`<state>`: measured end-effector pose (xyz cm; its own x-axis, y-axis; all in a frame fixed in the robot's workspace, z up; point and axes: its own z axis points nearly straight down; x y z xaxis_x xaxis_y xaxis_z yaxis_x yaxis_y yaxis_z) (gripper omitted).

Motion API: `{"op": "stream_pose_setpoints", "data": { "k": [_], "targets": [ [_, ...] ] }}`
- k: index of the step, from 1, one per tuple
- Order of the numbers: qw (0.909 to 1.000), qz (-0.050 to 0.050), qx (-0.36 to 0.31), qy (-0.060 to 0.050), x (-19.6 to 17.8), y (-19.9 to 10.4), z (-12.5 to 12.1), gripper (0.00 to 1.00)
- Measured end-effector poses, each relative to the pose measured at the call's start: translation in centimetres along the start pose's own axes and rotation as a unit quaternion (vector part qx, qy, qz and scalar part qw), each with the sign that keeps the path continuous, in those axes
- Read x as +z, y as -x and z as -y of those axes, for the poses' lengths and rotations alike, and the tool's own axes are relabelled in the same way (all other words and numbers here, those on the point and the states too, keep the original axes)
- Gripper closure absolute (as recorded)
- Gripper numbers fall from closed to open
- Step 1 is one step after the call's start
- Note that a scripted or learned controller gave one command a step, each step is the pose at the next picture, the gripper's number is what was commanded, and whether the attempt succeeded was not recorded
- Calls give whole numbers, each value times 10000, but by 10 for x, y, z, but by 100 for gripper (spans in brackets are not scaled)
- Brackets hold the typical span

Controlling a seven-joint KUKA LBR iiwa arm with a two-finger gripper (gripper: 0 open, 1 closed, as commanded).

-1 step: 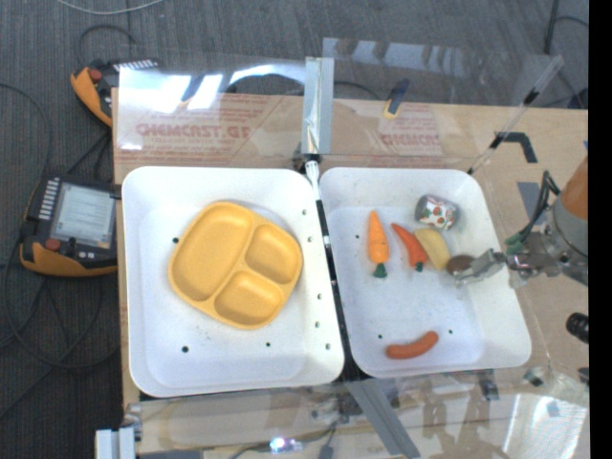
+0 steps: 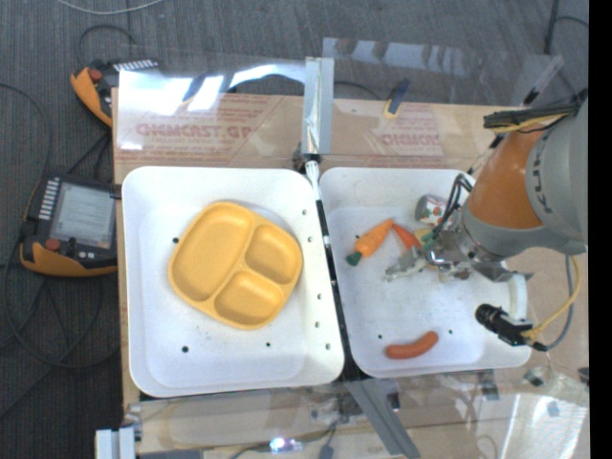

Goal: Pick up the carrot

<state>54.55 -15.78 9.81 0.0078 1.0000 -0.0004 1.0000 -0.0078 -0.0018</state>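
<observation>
I am seeing the gripper [image 2: 406, 266] hanging in the right bin [image 2: 459, 347] just beside the carrot [image 2: 374, 240]; whether it is clenched, I cannot tell.

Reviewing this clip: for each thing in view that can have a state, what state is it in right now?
Orange toy carrot with green top: lying flat in the right white bin, not gripped.
Two-finger gripper: low over the right bin, just right of the carrot.
Orange-red sausage-shaped toy: lying near the right bin's front edge.
Yellow three-compartment plastic plate: flat in the left white bin, nothing in its compartments.
</observation>
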Motion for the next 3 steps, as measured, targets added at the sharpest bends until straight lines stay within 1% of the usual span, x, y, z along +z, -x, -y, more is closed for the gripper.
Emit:
{"op": "stream_pose_setpoints", "data": {
  "k": [1,2,3],
  "targets": [
    [10000,-28,-10,-18,-7,-3,1,100],
    [9927,-5,1207,-15,-84,-68,45,100],
    [9708,12,2397,-16,-41,-60,63,100]
  ]
}}
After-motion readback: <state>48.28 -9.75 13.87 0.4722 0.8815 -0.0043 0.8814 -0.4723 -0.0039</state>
